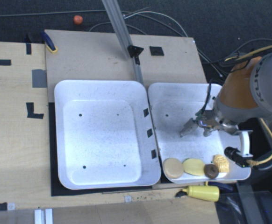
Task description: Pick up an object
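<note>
Along the front wall of the right bin lie a tan round disc, a pale yellow oval piece, a small dark brown round piece and a yellow ridged piece. My gripper hangs over the middle of that bin, behind those objects and well apart from them. Its two fingers are spread, one slanting to the left, and it is open with nothing between them. The grey arm with its orange band comes in from the right.
The left bin sits beside the right one, their rims touching. A yellow tool with a black tip lies on the bench just in front of the right bin. A grey metal bar slants down towards the bins from behind.
</note>
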Robot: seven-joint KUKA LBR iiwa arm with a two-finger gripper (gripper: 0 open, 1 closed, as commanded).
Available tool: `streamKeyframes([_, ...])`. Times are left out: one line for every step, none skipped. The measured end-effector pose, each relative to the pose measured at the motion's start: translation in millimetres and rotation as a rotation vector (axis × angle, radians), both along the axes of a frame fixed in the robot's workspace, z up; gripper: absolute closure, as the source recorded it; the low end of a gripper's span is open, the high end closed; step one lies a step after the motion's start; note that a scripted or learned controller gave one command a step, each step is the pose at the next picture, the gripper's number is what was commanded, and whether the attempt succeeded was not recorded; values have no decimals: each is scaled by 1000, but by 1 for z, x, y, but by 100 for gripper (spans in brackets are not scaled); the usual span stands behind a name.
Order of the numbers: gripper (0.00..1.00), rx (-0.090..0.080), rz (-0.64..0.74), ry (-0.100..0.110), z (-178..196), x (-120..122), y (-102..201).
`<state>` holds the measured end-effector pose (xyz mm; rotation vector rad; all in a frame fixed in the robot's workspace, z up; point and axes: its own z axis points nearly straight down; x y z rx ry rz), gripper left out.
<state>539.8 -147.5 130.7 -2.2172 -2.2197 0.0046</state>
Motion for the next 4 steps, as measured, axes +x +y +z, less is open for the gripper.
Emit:
streamKeyframes([0, -1, 0, -5, -42, 0, 0])
streamKeyframes([100, -2, 0, -8, -30, 1, 0])
streamKeyframes([100, -2, 0, -9, 26, 11, 3])
streamKeyframes([100, -1, 0, -9, 79, 20, 10])
